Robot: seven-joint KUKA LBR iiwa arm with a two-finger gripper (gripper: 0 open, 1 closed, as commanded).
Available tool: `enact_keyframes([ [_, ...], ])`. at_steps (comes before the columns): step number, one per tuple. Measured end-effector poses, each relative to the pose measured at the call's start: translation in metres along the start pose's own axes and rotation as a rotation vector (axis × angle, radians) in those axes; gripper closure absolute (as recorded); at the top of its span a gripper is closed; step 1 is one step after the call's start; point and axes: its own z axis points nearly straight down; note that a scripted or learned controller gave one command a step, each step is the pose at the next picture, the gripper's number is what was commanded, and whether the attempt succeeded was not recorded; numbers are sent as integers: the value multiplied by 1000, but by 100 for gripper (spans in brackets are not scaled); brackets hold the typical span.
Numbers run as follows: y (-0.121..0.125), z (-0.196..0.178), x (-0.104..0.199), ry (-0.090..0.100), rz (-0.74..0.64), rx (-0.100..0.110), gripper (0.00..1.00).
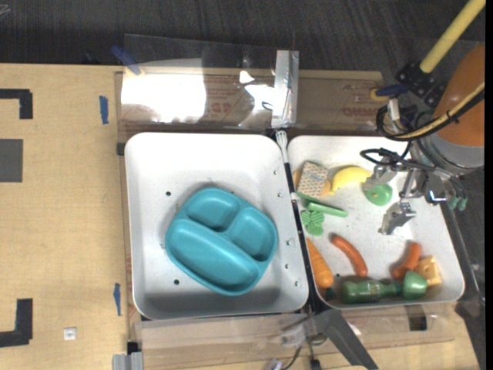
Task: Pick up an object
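The right bin point(447, 230) holds several toy foods. Among them are a tan waffle piece point(312, 179), a yellow banana point(348, 177), a green round piece point(377, 194), a green leafy piece point(314, 216), a red sausage point(349, 253), a carrot point(320, 265), a dark green cucumber point(368, 289) and an orange piece point(408, 259). My gripper point(394, 219) hangs low over the bare floor of this bin, just right of and below the green round piece. I see nothing held in it.
The left bin point(146, 168) carries a teal divided plate point(222, 239). A green ball point(415, 284) and a yellow-orange piece point(429, 270) lie in the right bin's front right corner. Cables and the orange-banded arm point(466, 106) crowd the bin's back right.
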Motion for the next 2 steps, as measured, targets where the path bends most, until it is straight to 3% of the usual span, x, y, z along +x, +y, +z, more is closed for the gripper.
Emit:
enact_keyframes([
  [1,5,121,35,-6,46,1,0],
  [2,18,71,-71,-7,-46,-1,0],
])
